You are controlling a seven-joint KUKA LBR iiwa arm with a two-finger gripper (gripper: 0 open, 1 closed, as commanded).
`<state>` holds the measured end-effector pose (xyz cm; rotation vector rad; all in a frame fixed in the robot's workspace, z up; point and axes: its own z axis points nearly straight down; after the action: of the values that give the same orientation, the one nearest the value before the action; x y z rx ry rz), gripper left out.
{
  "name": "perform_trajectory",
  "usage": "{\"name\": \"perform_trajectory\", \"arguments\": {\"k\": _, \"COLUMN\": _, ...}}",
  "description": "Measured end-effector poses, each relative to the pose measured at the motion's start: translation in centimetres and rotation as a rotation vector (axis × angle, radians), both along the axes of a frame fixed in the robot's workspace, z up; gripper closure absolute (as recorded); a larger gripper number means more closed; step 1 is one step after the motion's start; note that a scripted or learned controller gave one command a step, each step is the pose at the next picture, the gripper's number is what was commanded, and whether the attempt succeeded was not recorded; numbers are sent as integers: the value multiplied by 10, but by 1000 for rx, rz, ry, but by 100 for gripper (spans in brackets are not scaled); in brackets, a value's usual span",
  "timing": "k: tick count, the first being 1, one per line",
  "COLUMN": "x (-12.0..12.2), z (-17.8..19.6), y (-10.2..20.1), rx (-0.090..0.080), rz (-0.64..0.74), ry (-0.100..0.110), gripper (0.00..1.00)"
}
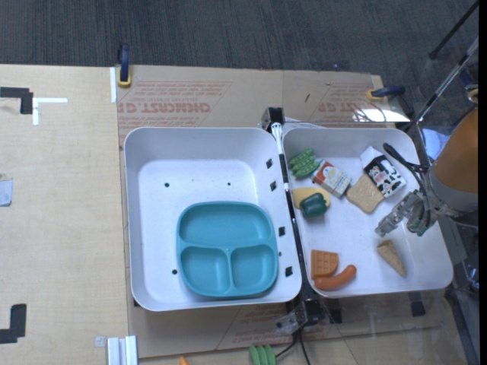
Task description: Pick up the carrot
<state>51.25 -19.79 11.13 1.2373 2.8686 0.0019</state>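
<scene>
The right bin (358,276) was seen to hold the gripper (399,220) near its right edge; whether its jaws were open could not be told. The carrot (335,278) lay by the front-left corner, judged light, stiff, smooth, best gripped mid-length.

Single fixed camera, mounted above the bench, looking down at a slant. The far side of the scene sits at the frame top: dark grey carpet floor (243,14). Mid-distance framing takes in both shallow white plastic bins, the left bin (144,226) and the right bin (426,276), whole, plus the brown cardboard sheet (198,97) beneath them and the pale wooden benchtop (53,204) at left. No second view.
</scene>
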Motion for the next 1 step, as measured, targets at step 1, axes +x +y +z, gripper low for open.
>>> {"name": "perform_trajectory", "arguments": {"k": 1, "x": 0, "z": 0, "y": 0, "rx": 0, "rz": 0, "ry": 0, "gripper": 0}}
